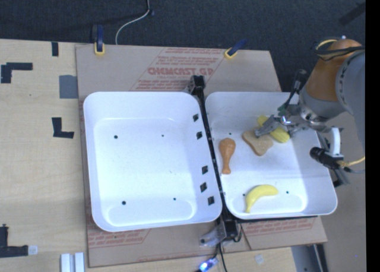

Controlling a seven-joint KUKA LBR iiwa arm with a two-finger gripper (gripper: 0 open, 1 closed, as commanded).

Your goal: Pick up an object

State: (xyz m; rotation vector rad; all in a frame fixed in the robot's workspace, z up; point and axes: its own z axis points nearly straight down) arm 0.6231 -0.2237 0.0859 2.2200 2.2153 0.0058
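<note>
In the right bin [309, 205] lie a brown chicken drumstick [227, 152], a tan slice of toast [257, 144], a yellow banana [259, 195] near the front, and a small yellow piece [279, 135] beside the toast. My gripper [268, 127] reaches in from the right, low over the yellow piece and the toast's far corner. Its dark fingers point left and down, and the yellow piece sits right at them. Whether anything is pinched between them is unclear.
The left bin [142, 158] stands next to the right one, a black clip strip [205, 152] running between them. Both rest on a cardboard sheet [178, 69] held by two clamps. A white cable [133, 21] trails off behind.
</note>
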